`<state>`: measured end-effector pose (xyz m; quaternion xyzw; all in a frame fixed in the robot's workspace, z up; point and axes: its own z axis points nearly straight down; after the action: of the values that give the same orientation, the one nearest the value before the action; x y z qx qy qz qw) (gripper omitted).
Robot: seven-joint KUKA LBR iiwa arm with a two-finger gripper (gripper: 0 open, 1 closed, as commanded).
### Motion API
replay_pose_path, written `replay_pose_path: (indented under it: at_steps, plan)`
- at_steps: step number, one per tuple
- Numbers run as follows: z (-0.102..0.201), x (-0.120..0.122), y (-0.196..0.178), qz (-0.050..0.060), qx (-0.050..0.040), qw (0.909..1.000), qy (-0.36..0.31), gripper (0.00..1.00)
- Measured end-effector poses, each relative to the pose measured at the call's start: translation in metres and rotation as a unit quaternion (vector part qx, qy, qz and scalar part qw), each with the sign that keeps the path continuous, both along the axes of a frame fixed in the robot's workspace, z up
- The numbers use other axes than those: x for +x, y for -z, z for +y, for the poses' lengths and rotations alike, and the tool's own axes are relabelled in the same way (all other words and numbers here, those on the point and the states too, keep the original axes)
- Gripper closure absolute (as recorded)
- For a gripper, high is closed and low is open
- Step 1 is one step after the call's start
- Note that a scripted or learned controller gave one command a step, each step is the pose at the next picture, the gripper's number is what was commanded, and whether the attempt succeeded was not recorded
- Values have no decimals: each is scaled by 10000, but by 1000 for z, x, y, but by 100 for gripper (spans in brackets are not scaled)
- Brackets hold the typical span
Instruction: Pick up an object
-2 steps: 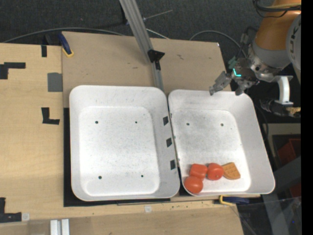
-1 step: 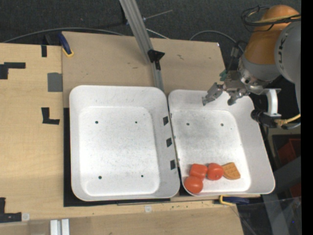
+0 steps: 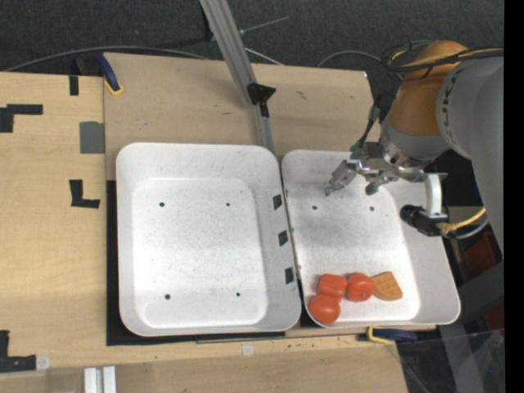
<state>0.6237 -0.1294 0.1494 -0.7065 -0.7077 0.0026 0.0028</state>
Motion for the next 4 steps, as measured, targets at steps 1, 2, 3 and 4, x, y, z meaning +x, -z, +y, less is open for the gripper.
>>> replay_pose_path:
  at_steps: [1,2,3,4]
  plan:
    - [-2,7,51,-1,-3,10000,-2,0]
    - [-1,9,38,-26,-3,10000,-6,100]
    - [5,7,-6,-54,-1,10000,-1,100]
    - [5,8,-60,-60,-5,10000,0,100]
